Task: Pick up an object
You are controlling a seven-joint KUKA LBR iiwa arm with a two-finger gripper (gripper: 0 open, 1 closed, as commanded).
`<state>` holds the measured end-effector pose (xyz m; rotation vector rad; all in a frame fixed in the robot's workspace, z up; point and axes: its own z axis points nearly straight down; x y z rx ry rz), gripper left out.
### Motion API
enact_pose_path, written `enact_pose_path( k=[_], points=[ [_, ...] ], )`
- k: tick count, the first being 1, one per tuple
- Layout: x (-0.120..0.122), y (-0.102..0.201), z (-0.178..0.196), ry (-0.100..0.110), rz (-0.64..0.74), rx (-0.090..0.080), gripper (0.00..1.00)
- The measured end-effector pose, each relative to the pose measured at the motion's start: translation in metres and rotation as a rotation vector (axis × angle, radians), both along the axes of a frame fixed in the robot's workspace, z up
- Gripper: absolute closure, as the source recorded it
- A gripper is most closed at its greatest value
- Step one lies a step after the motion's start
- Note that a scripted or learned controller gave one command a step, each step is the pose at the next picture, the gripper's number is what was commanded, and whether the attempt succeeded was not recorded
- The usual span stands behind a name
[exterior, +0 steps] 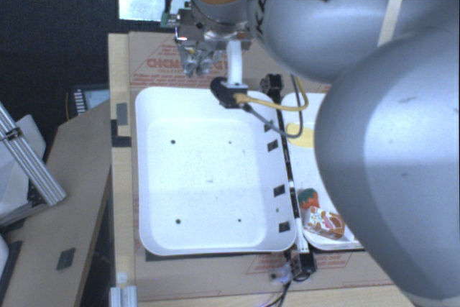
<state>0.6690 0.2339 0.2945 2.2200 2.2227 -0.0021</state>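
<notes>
Grey arm [345, 25] across the right bin [309, 154], hand [200, 67] above left white bin's [208, 176] far rim, finger state unclear, red-orange packet [325, 221] in the right bin.

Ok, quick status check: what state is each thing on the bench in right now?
Left bin: flat on the bench, upright.
Right bin: flat beside the left bin, mostly covered by the arm.
Colourful object: lying in the right bin's near corner, partly hidden, not gripped.
Yellow object: in the right bin, mostly hidden.
End effector: raised over the left bin's far edge, nothing visible between its fingers.
</notes>
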Motion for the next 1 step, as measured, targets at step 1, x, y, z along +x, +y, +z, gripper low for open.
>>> enact_pose_path(
  k=[1],
  points=[
    [-0.0002, 0.0005, 0.1694, -0.021, 0.006, 0.008, 1.00]
  ],
)
